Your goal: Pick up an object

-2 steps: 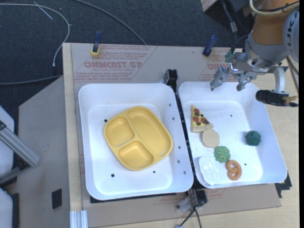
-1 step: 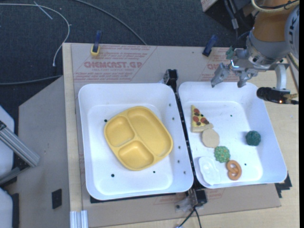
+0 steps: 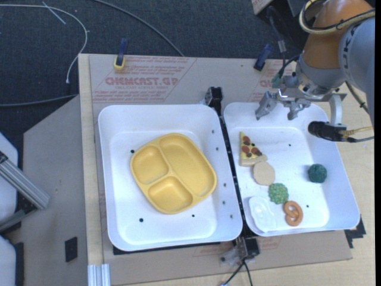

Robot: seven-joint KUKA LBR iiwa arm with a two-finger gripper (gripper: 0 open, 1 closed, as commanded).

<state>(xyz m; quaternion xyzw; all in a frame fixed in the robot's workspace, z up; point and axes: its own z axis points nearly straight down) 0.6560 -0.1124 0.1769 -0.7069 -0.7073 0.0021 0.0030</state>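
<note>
Objects for picking lay in the right-hand shallow white plastic bin (image 3: 339,159), all below the two-finger grey metal gripper (image 3: 280,108) as the camera saw it. The gripper hung over the bin's far edge, its two fingers spread apart with nothing between them. Nearest to it, just below and slightly left, lay a flat toy pizza slice with red and green toppings (image 3: 249,149). Touching the slice's lower end was a round beige cookie-like disc (image 3: 264,173). Farther below sat a green bumpy broccoli-like toy (image 3: 278,192), and beyond it a small brown pretzel-shaped toy (image 3: 293,213) beside a pale white flat piece (image 3: 261,211) in the bin's near corner. A dark green fuzzy ball (image 3: 317,173) rested well apart from these, below and to the right of the gripper. A black cylindrical part of the arm (image 3: 324,130) projected just right of the fingers. Well to the gripper's left, in the other white bin (image 3: 113,159), lay a yellow plastic plate with three compartments (image 3: 172,173). Both bins stood on a brown cardboard sheet with red print (image 3: 149,79).
</note>
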